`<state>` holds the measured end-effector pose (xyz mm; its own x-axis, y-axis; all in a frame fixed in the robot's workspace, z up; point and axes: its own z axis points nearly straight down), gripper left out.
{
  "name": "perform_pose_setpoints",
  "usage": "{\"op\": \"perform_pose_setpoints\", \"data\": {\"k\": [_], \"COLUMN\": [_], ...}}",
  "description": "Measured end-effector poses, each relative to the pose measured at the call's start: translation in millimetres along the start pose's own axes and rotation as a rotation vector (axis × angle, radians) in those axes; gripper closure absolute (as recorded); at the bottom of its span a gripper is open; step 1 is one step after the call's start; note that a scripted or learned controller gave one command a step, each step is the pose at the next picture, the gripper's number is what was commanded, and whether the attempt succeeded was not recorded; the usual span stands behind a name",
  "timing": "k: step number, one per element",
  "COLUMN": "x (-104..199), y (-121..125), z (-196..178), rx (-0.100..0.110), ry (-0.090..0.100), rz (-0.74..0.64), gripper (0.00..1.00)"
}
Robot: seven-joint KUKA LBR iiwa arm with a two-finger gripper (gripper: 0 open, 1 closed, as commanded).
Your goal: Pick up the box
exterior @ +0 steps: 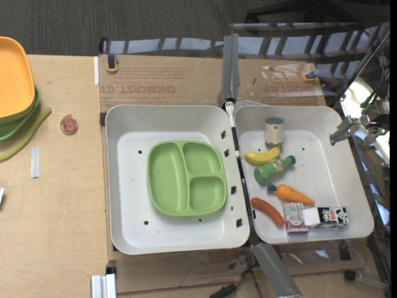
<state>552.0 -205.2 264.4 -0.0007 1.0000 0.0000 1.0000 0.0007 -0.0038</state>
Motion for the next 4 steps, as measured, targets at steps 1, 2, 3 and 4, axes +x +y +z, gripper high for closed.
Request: {"op": "perform_pose_setpoints", "data": {"k": [1,2,3,4], "x": [28,77,72,72], "y": [-68,-75,-74,-73], "z": [57,155,173,164], "rx": [0.000,0.000,-0.002,-0.006], "ry": [0.000,0.001,0.001,-0.001], "rz": [0.024,0.069,-0.475,-0.472], "gripper": [0.00,0.00,0.00,1.00]}}
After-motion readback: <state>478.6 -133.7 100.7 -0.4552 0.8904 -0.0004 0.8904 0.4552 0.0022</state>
